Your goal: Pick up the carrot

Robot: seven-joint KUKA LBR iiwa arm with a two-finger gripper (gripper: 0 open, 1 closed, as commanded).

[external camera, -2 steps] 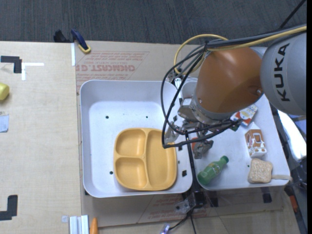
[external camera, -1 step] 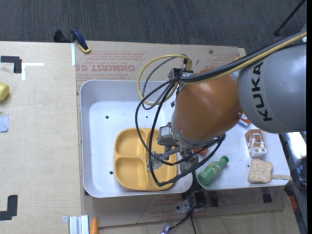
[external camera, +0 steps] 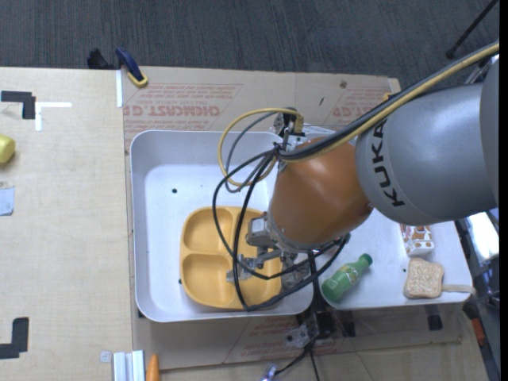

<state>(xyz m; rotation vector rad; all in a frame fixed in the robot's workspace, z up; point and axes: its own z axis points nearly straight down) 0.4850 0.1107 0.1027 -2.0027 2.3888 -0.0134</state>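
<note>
Yellow plastic is what you see first: a divided plate (external camera: pixel 202 260) lies in the near half of the left bin (external camera: pixel 151 213), its ridges marking off compartments. The gripper (external camera: pixel 252 262) hangs low over the right side of that plate, under the orange band (external camera: pixel 317 193) of the arm (external camera: pixel 429 157). Dark cables (external camera: pixel 238 173) and a yellow one loop around it. You cannot tell from this angle how far the gripper is open, or whether it has hold of anything, because the wrist and cables cover it from above.

You cannot tell where the carrot lies either; the arm hides part of the plate and of the bin floor beside it.

Look to the right bin (external camera: pixel 386 288) and you find three things. A green bottle (external camera: pixel 347 277) lies on its side near the front-left corner, just beside the wall shared with the left bin. A slice of toast (external camera: pixel 423 279) lies flat toward the right, and a small printed carton (external camera: pixel 418 238) sits just behind it.

Both bins rest on a sheet of brown cardboard (external camera: pixel 238 101). On the bench (external camera: pixel 63 252) to the left, well apart from the bins, a small yellow object (external camera: pixel 5 149) sits at the edge of your view.
</note>
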